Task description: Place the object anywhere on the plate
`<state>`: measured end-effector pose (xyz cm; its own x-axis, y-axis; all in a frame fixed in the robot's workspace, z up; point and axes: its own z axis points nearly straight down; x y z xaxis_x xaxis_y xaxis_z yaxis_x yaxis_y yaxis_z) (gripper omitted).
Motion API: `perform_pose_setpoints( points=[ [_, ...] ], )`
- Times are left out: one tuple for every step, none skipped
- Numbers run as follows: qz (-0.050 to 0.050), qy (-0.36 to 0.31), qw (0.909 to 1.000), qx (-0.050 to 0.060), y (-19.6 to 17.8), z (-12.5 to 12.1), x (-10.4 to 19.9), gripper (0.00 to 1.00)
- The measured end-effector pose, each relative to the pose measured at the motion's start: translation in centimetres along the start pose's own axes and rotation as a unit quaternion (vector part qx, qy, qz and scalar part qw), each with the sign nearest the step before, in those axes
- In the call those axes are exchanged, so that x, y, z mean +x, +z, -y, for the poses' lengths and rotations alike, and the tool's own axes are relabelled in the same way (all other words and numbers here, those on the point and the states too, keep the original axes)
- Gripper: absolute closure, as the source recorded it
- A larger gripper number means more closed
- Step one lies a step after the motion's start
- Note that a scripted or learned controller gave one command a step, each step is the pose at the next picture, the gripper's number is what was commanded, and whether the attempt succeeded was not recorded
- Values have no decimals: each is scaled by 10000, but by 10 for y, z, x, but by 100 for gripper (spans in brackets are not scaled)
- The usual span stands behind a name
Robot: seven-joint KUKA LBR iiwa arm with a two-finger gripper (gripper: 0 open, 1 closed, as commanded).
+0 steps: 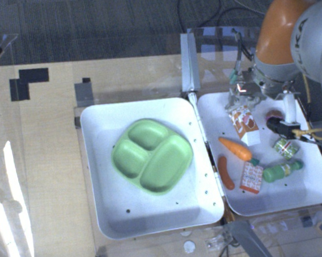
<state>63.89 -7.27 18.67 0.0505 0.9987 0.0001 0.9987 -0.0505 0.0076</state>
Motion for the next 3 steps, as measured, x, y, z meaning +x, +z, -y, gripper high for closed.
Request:
perform_pose_setpoints(
  points=[
    [-8,-352,9994,9,-16,88,67,100],
    [-9,-1133,9936,14,1,76,144,100],
    [-9,-1128,9936,13,1,76,143,0]
  ],
)
